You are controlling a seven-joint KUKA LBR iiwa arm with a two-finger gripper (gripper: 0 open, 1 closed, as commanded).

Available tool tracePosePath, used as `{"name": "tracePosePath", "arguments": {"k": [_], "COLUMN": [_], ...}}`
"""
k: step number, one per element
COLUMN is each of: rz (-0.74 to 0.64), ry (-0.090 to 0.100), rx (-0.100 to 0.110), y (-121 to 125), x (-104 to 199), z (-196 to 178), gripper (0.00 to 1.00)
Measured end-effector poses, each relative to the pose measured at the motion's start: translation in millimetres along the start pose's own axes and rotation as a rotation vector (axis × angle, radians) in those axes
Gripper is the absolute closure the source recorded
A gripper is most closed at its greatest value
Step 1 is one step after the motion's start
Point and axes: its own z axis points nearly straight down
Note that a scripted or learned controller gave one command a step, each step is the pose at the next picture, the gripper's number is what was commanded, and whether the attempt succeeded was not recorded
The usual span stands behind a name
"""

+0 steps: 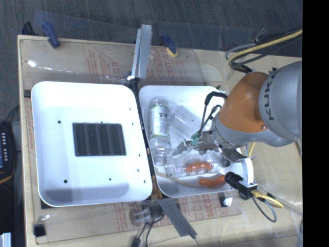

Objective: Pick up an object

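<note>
The right bin (149, 94) holds a clear plastic water bottle (159, 130) lying lengthwise along its left side. Crumpled clear plastic (186, 118) lies beside it. Near the front of the bin sits a clear package with orange contents (198, 166), and an orange-red piece (211, 181) lies by the front rim. My gripper (199, 140) hangs low over the middle of this bin, just above the clear package, below the orange-banded wrist (244, 109).
The left bin (51, 107) has a dark ribbed rectangle (99, 139) on its floor. A metal divider bar (141, 50) stands between the bins at the back. Blue clamps (51, 35) grip the bench's far edge. Yellow and black cables (262, 45) trail at the right.
</note>
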Motion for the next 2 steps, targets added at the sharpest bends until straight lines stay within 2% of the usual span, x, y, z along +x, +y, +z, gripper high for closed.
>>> {"name": "tracePosePath", "arguments": {"k": [1,2], "rz": [-0.021,-0.133], "ry": [-0.001,-0.001], "rx": [-0.006,-0.003], "y": [-17.8,65.9], "x": [-35.8,-50.0], "z": [57.9,11.5], "gripper": [0.0,0.0]}}
